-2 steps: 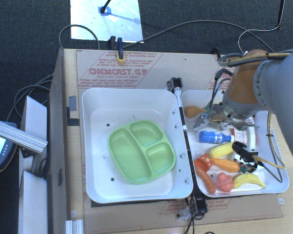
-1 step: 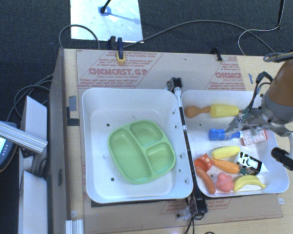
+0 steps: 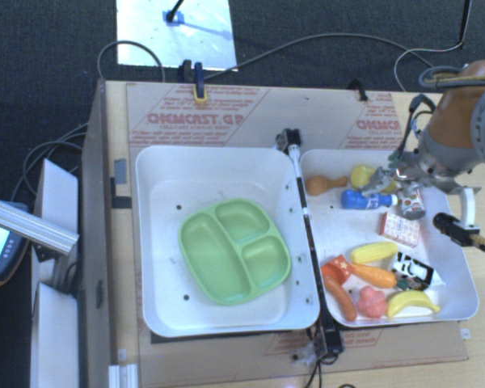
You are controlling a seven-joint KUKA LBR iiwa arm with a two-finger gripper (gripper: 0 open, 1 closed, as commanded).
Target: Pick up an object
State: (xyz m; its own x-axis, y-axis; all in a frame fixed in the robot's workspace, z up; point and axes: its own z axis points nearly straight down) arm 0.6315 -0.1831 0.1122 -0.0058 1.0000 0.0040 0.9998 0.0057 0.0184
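Observation:
The right bin [image 3: 461,285] holds several toy foods. At its back lie a brown drumstick-like piece [image 3: 323,184], a yellow piece [image 3: 361,175] and a blue piece [image 3: 362,200]. My gripper [image 3: 390,181] hangs low over the bin's back right, right beside the yellow and blue pieces, with the grey arm and its orange band [image 3: 461,115] behind it. A pink patterned box [image 3: 400,229] lies just in front of the gripper. Nearer the front are a yellow corn [image 3: 373,253], an orange carrot [image 3: 373,276], a red sausage [image 3: 340,295], a pink piece [image 3: 373,301] and a banana [image 3: 412,303].
The left bin [image 3: 158,217] carries a green divided plate [image 3: 235,250]. A black-and-white item [image 3: 411,269] sits by the carrot. A black rod [image 3: 301,192] runs along the divide between the bins. Cables cross the bench's back edge.

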